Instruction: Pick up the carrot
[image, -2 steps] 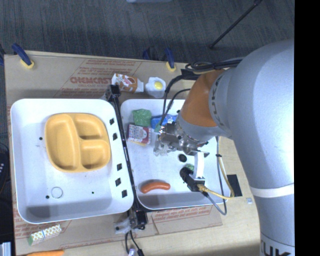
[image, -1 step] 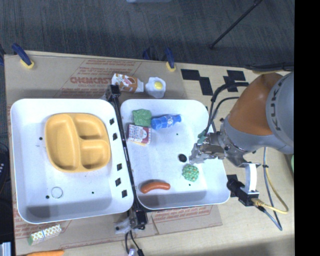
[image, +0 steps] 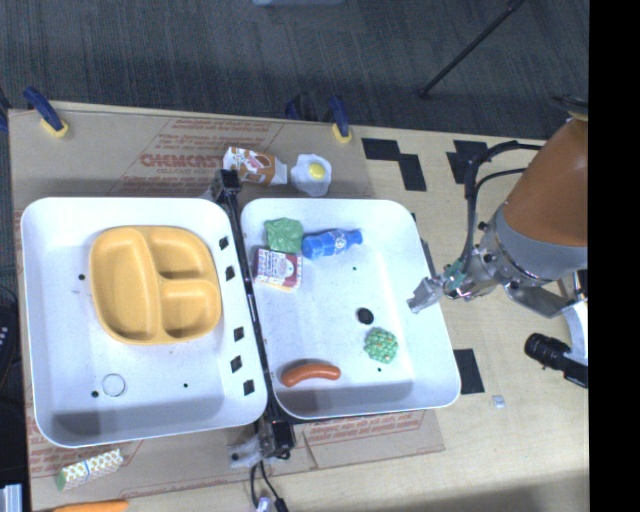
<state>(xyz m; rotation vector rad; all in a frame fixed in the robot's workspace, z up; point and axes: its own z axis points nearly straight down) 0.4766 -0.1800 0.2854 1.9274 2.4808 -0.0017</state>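
The carrot (image: 310, 373), an orange-red elongated piece, lies flat near the front wall of the right bin (image: 435, 365). My gripper (image: 424, 295) hangs over that bin's right rim, up and to the right of the carrot and well apart from it. Nothing shows in its grasp. The grey arm with its orange band (image: 550, 200) reaches in from the right.
The right bin also holds a green broccoli piece (image: 380, 345), a small black disc (image: 365, 317), a blue bottle (image: 330, 243), a green block (image: 284, 235) and a red-and-white packet (image: 277, 269). A yellow divided plate (image: 155, 282) sits in the left bin. Small items lie on the cardboard behind.
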